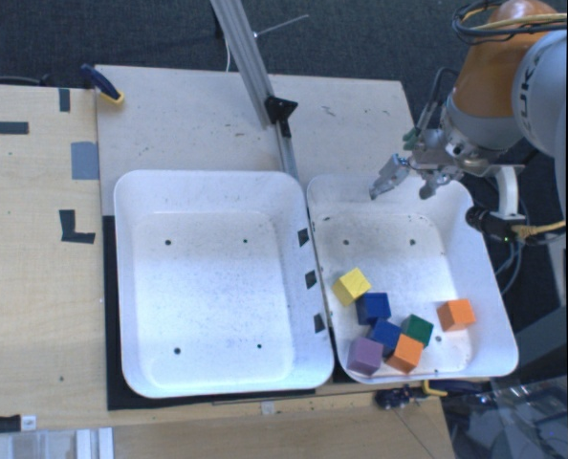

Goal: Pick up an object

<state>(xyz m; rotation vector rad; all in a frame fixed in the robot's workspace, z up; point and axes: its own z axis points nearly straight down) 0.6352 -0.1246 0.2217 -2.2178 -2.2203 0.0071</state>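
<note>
We see two white bins (212,194), dark-speckled. In the right one: a yellow cube (353,284), two blue cubes (373,306), a green cube (419,328), two orange cubes (455,314), a purple cube (365,355). The arm (513,65) is grey and orange.

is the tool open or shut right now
Open: the tool hangs over the right bin's far end with its two fingers spread apart and nothing between them.

Grey KUKA arm (542,65) with orange band, black cables looped over it, metallic wrist hardware
</note>
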